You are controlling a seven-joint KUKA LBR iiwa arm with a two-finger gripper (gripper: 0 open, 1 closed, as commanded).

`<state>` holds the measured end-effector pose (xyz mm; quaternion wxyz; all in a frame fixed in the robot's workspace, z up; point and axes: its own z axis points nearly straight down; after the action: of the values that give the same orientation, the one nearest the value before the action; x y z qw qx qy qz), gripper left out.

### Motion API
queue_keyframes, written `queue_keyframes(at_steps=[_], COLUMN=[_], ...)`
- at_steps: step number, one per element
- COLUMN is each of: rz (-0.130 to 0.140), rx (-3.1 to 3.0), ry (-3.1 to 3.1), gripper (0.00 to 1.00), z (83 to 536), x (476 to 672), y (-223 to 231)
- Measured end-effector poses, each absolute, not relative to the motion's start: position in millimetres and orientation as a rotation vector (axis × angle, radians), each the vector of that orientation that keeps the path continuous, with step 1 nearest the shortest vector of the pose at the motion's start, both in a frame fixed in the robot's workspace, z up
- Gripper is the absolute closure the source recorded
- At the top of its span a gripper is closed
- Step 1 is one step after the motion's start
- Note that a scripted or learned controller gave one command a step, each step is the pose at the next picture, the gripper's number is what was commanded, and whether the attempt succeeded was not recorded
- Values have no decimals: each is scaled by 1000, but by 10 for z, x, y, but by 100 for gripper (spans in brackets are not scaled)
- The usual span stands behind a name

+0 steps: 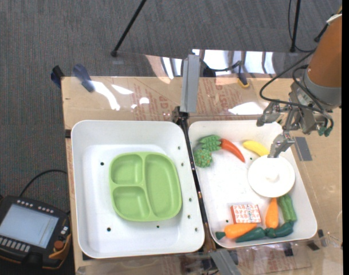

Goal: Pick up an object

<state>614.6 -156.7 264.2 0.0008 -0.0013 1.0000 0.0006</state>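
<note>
The counter (122,99) carries two white bins side by side, and its right side is cut off by the frame. The arm (329,50) enters from the upper right, with only its orange band and grey wrist visible. The left bin (88,193) holds a green divided plate (144,186). The right bin (220,188) holds the objects to pick: a white round dish (271,176) at the right, a green leafy vegetable (205,150) with an orange carrot (232,149) at the far left, a yellow banana (255,148) beside the dish, and a small printed box (245,213) near the front. Orange and green vegetables (266,225) crowd the near right corner, overlapping, hard to tell apart. The hand (282,139) hangs over the bin's far right, just above the dish's far rim; its fingers (276,148) appear spread apart, holding nothing.
</note>
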Motion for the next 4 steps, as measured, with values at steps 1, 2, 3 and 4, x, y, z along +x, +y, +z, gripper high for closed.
queue_keyframes(at_steps=[1,2,3,4], rz=[7,3,5,3], rx=[75,314,314,304], ry=[3152,3130,3125,3122], gripper=[0,0,0,100], z=[1542,847,885,997], x=[6364,6282,6335,6351], y=[-1734,-1727,-1172,-1159])
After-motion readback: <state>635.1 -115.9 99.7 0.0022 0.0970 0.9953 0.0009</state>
